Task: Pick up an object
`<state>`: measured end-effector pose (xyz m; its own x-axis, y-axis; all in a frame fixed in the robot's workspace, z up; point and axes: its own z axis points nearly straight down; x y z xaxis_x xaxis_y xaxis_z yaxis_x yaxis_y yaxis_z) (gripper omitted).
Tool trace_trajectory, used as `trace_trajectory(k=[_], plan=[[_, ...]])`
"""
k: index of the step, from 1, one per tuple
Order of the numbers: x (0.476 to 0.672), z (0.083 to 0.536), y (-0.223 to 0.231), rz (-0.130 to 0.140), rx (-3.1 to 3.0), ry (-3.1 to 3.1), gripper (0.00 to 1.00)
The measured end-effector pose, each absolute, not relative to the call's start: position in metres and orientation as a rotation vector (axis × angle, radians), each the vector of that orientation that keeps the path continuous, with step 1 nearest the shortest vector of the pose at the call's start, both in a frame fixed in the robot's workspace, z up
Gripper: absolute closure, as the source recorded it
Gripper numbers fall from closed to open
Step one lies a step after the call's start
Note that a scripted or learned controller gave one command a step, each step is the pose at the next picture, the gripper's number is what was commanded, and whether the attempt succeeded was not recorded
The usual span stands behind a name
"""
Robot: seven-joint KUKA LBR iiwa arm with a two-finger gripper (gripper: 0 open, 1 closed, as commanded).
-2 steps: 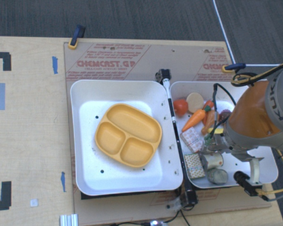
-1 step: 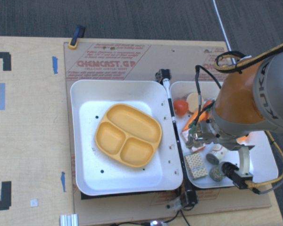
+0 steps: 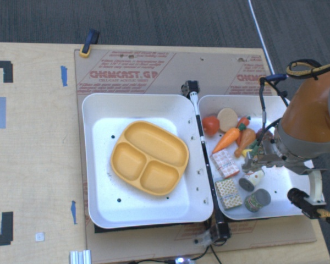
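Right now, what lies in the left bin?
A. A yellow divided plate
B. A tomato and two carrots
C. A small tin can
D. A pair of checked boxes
A: the yellow divided plate lies alone in the left bin, while the tomato, carrots, tin can and boxes all lie in the right bin.

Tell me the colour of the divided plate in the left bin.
The divided plate is yellow-orange, plain with no pattern; the camera view shows it clearly.
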<state>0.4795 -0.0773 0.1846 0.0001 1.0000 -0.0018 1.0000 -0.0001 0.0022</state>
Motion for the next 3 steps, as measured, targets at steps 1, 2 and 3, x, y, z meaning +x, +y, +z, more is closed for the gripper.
trace_trajectory(k=[1,2,3], plan=[[0.48,0.185,-0.077,0.001,2.22,2.22,0.0],[0.493,0.103,-0.1,0.003,2.219,2.22,0.0],[0.533,0.086,-0.092,0.003,2.219,2.22,0.0]])
